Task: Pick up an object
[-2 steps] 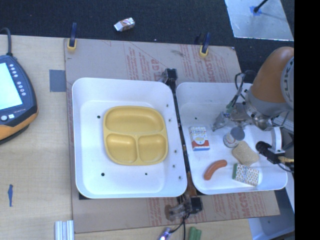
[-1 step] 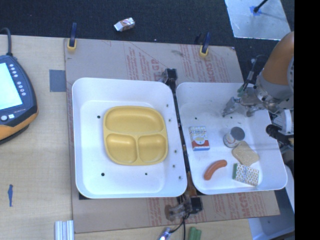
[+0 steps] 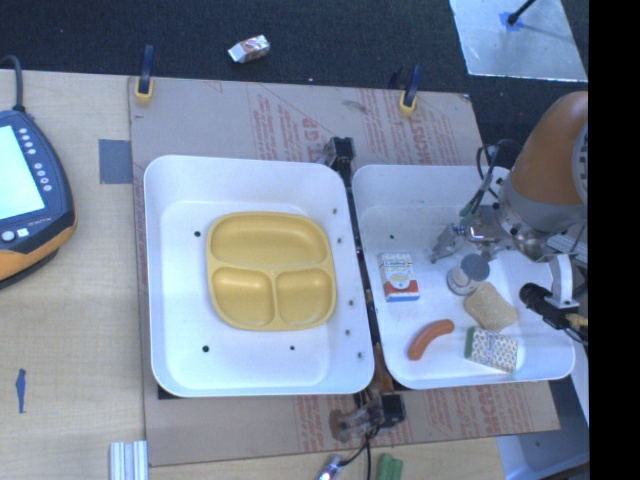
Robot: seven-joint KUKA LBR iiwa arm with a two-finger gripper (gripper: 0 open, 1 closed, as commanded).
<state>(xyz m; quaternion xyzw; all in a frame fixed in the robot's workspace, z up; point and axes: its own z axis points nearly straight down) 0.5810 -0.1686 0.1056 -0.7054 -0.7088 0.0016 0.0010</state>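
While the tool (image 3: 462,249) is lowered into the right bin (image 3: 420,193) at the frame's right, its opening cannot be told. A round grey object (image 3: 462,280) is seen just below it, a tan sponge (image 3: 490,307), sausage (image 3: 430,339) and small carton (image 3: 399,276) nearby. A yellow divided plate (image 3: 270,268) is seen in the left bin (image 3: 165,268).

The wooden bench (image 3: 80,338) bears a cardboard sheet (image 3: 290,118), two white bins (image 3: 165,268) and a handheld pendant (image 3: 25,198).

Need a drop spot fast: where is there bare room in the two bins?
Free: left bin floor around the yellow tray; right bin's upper-left, above the small carton. Crowded: right bin's lower right, around the sausage, bread, sponge and pincer.
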